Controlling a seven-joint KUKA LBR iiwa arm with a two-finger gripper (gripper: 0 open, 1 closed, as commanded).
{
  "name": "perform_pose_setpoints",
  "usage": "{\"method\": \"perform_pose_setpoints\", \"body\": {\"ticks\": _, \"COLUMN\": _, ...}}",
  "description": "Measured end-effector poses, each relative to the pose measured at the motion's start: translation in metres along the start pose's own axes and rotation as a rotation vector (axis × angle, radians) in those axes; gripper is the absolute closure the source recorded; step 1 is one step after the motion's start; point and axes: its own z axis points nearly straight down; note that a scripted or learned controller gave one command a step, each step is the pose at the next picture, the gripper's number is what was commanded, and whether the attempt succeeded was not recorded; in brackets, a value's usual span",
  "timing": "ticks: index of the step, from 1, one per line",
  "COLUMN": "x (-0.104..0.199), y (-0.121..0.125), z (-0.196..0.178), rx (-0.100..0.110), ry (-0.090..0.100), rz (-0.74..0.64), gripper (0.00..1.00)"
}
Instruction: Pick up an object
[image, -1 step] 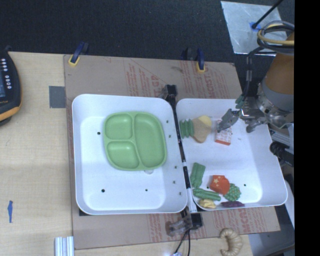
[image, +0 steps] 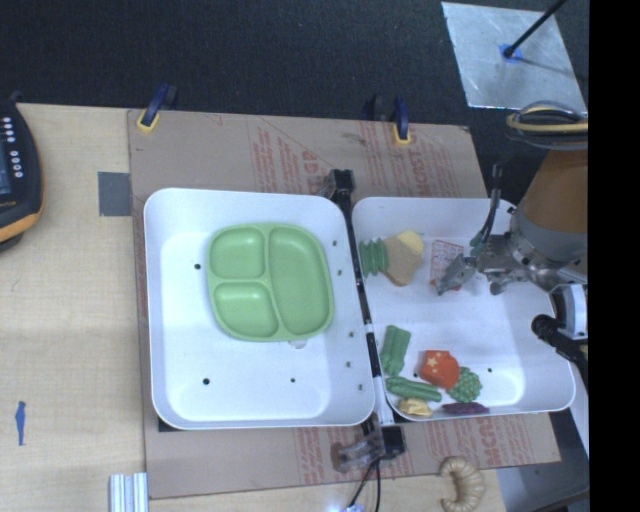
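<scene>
The arm (image: 555, 205) comes in from the right, its orange band sitting above the right bin (image: 520, 345), and the tool (image: 470, 272) hangs low over the upper middle of that bin with its dark fingers spread apart and nothing between them. Just left of the tool, a pinkish patterned card or packet (image: 441, 259) lies flat on the bin floor, and beyond that a tan and yellow piece of toy food (image: 405, 256) rests beside a green ridged piece (image: 373, 257) that sits against the bin's left wall. Lower in the same bin a small cluster gathers along the front edge: a long green vegetable (image: 393, 349), a red tomato-like piece (image: 438, 367), a green leafy piece (image: 466, 384), a green bean pod (image: 413, 389), a yellow piece (image: 415, 407) and a purple piece (image: 464, 408), all well apart from the tool. The left bin (image: 180, 330) holds a light green divided plate (image: 270, 281) with three compartments, lying flat near its middle. Both bins sit on a cardboard sheet (image: 250, 150) clamped to the wooden bench (image: 70, 330). At the left edge of the bench lies a black and orange handheld controller (image: 15, 170), and a curled tan object (image: 463, 482) lies on the cardboard in front of the right bin.
</scene>
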Motion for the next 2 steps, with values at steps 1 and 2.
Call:
{"method": "perform_pose_setpoints", "body": {"ticks": 1, "x": -0.033, "y": 0.057, "z": 0.036, "rx": -0.013, "ry": 0.003, "rz": -0.005, "gripper": 0.0}}
{"method": "perform_pose_setpoints", "body": {"ticks": 2, "x": 0.028, "y": 0.087, "z": 0.035, "rx": -0.017, "ry": -0.001, "rz": -0.01, "gripper": 0.0}}
